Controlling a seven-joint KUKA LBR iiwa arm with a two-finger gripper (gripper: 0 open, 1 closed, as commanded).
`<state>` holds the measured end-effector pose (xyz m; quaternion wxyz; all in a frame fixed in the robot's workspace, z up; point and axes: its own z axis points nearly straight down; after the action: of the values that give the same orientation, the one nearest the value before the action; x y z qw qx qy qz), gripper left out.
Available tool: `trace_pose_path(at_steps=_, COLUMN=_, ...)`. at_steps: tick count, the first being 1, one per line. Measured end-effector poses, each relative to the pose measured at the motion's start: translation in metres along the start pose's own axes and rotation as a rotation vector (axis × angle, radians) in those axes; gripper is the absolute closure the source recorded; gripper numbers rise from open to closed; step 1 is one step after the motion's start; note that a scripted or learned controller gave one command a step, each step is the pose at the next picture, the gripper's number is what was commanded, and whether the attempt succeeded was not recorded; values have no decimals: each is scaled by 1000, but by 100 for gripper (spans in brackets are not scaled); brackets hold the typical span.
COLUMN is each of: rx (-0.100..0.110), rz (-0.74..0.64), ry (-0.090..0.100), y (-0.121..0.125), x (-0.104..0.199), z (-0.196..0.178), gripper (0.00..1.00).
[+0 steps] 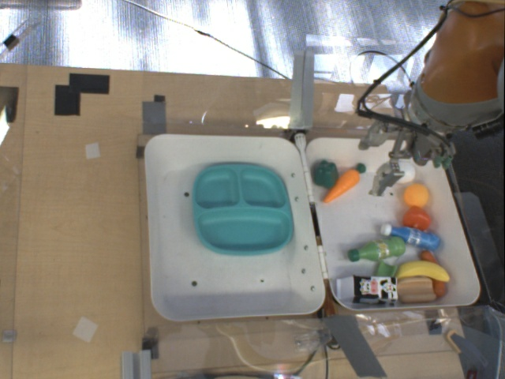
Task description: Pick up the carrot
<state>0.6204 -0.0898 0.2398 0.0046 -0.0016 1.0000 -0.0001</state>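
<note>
Carrot (342,185) lies just left of the claw (388,177) (its fingers spread apart, gripping nothing), beside a green pepper (324,172).

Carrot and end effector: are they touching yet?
Apart. The camera view shows bare white bin floor between the carrot and the end effector to its right.

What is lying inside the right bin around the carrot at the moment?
The carrot lies in the right bin beside a green pepper. Nearer the camera: an orange, two bottles, a banana. What lies beneath that cluster is covered.
</note>
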Motion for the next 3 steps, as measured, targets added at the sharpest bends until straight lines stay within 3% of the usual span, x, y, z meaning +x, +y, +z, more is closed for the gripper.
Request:
trace_pose_path(at_steps=1, rx=-1, rz=-97, ry=5, y=-42, x=-39, z=80, gripper=0)
trace_pose_path(at_steps=2, rx=0, rz=-104, ry=12, y=-46, x=-47, z=152, gripper=0)
trace_pose_path(at_steps=3, rx=-3, rz=263, ry=12, y=-34, x=-37, z=153, gripper=0)
